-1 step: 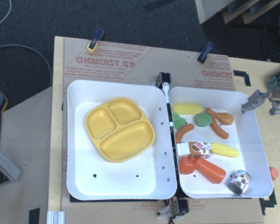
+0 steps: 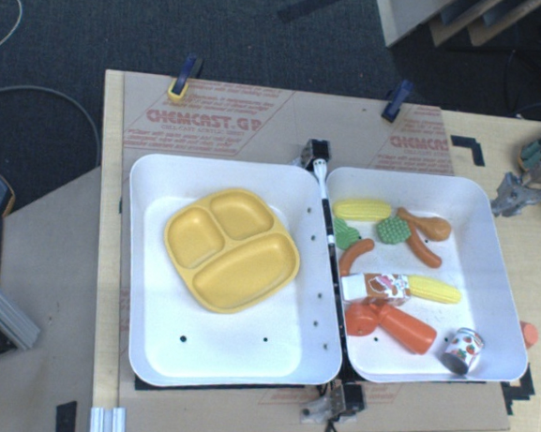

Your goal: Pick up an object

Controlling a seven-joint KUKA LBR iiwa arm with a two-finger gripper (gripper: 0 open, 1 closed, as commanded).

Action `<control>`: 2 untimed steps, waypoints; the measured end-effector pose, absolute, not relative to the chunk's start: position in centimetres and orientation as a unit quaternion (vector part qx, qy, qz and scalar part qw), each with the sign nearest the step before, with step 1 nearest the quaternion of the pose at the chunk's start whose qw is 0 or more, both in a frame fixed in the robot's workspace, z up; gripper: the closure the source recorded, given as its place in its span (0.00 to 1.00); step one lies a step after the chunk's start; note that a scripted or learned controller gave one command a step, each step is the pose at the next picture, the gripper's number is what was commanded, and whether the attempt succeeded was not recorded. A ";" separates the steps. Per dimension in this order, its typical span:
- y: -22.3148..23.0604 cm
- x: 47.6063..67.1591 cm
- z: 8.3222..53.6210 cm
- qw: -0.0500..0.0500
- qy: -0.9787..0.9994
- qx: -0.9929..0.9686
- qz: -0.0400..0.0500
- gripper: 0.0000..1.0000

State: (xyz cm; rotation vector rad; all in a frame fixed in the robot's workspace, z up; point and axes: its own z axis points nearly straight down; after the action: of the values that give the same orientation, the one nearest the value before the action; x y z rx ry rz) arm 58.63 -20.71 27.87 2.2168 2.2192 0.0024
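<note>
Clutter of toy food lies in the right bin (image 2: 496,268), while the left bin (image 2: 145,246) bears a yellow divided plate (image 2: 233,249) set a little toward its 12 o'clock side. In the right bin, a yellow corn cob (image 2: 363,209) lies at about 11 o'clock, with a green knobbly piece (image 2: 393,231) just beside it and a brown drumstick (image 2: 427,226) toward 12 o'clock. A slim orange piece (image 2: 428,253) lies just below the drumstick. At 9 o'clock, close to the wall shared with the left bin, a green leafy piece (image 2: 344,234) touches a curved red sausage (image 2: 354,256). Near the middle lies a second corn cob (image 2: 431,290), with a small labelled packet (image 2: 386,286) against its 9 o'clock end. Toward 6 o'clock a large red-orange piece (image 2: 390,323) lies slantwise, and a shiny silver ball (image 2: 463,350) rests at about 4 o'clock, close to the bin's rim. The gripper (image 2: 522,192) hangs outside the right bin, just past its 1 o'clock corner, apart from every toy; it has nothing in its hold, and whether it is spread or closed cannot be told at this size. Two blue clamps (image 2: 184,77) grip the board's far edge at 12 o'clock.
</note>
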 end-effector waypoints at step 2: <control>-7.8 52.2 18.8 -0.005 0.709 0.705 -0.001 1.00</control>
State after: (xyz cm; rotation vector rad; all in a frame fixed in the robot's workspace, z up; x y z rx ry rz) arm 52.22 -7.75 18.77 2.2222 2.2348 -0.0034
